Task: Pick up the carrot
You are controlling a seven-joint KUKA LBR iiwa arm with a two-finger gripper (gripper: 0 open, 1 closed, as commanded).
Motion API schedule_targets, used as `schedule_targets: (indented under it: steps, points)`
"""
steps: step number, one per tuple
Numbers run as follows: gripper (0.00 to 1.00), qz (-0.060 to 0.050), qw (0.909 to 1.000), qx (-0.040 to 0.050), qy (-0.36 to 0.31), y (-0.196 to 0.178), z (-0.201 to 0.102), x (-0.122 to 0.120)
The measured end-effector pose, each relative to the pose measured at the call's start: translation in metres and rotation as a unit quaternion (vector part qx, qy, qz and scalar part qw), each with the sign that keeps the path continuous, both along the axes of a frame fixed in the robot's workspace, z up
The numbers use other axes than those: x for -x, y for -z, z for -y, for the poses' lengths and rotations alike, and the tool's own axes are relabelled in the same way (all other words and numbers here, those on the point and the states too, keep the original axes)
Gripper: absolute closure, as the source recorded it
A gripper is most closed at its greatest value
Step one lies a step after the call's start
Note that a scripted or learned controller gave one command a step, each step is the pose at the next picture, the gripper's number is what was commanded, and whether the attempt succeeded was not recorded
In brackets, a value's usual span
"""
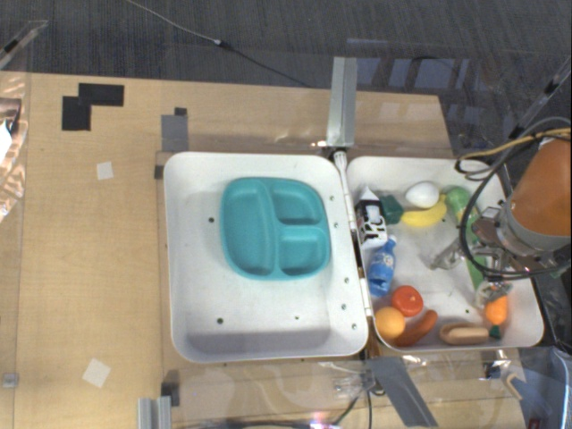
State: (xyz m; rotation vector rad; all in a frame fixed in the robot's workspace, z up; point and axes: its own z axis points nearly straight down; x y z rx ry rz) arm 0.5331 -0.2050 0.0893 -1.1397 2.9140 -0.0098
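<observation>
- The carrot lies in the right bin, near its front right corner, small and orange with a bit of green at its top end.
- The gripper hangs just above the carrot, at the end of the arm that comes in from the right.
- Whether it has hold of the carrot cannot be told; the metal parts blur together there.
- A bread-like roll lies just left of the carrot, along the front wall.
- Further left in the front part sit an orange, a brown sausage and a red tomato, close together.
- A blue bottle lies along the left wall of the right bin, with a black-and-white carton behind it.
- At the back lie a white egg, a banana just in front of it, and a green item to their right.
- A small dark green block sits beside the carton.
- The left bin holds a teal divided plate, set toward its back right.
- Black cables loop over the arm's wrist.
</observation>
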Motion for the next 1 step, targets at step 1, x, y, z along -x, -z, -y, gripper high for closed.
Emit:
schedule_targets:
  steps: [1]
  points:
    - [0.0,0.002,1.0,0.0007,0.003,-0.0004,-0.0002,0.0287]
